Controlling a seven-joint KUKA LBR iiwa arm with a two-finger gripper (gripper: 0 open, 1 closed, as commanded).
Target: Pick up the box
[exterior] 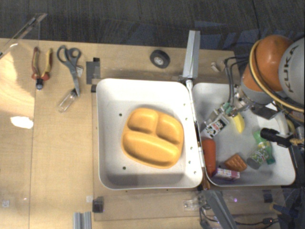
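Observation:
The box [227,174] is small and purple with a pale label. It lies flat at the front edge of the right bin [208,95]. An orange-brown wedge [236,162] touches it from behind, and a red cylinder [208,157] lies just to its left. My gripper [215,124] hangs over the left part of the right bin, behind the red cylinder and well apart from the box. Nothing of the box is under it.
A yellow banana-like piece [237,123] lies right of the gripper, and a green bottle [263,150] lies at the bin's right. A big yellow loaf-shaped thing [152,136] sits in the left bin [109,128]. Scissors [71,63], pliers [40,66] and a tape roll [160,58] lie on the bench.

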